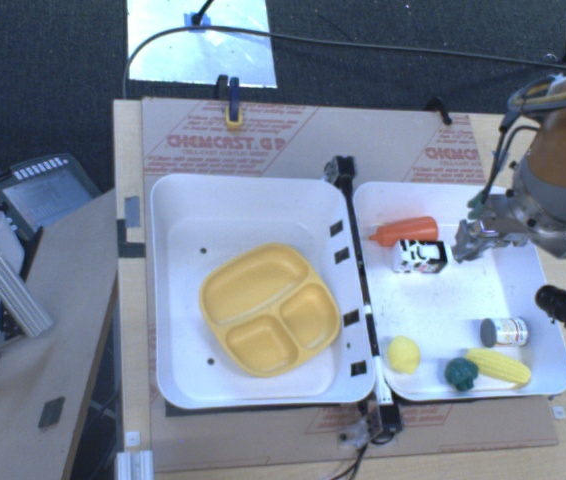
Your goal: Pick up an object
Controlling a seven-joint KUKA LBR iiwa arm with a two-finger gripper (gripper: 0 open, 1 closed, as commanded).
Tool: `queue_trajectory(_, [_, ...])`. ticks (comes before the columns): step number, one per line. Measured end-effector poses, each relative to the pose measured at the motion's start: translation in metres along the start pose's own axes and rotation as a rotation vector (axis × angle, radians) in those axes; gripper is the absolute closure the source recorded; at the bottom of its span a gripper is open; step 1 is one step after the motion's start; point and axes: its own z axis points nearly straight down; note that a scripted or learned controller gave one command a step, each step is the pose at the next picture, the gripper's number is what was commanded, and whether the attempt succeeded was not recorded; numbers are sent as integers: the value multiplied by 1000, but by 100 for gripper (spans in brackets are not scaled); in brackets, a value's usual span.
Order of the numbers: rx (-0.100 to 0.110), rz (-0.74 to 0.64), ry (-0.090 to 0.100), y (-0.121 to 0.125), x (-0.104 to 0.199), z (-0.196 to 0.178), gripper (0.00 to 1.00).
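Right now, from the overhead camera, I have the claw (460, 240) low over the right bin (538, 268), just to the right of the black-and-white box (420, 257). I cannot tell how the claw is set; nothing shows between its tips, so I count it as holding nothing.

My nearest candidate is that box, lying in the far-left part of the right bin, just beside the orange carrot (405, 231), which sits on its far side. To do this step well, I judge I should shift the claw left until it is squarely above the box, then come straight down. The carrot is close enough that a careless descent could nudge it or catch both things, so I would want the tips to straddle the box alone.

As for the containers: the left bin (178, 268) holds a yellow divided tray (268, 308), its three compartments bare. The right bin also carries, along its near side, a yellow lemon (403, 354), a green broccoli piece (461, 372), a yellow corn cob (499, 366) and a small can (504, 331) on its side. Both bins rest on the counter (363, 128).
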Motion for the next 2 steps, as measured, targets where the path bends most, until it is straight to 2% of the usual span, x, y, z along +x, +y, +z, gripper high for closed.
queue_trajectory(1, [-1,0,0,5,49,3,100])
queue_trajectory(2, [0,-1,0,-1,105,0,100])
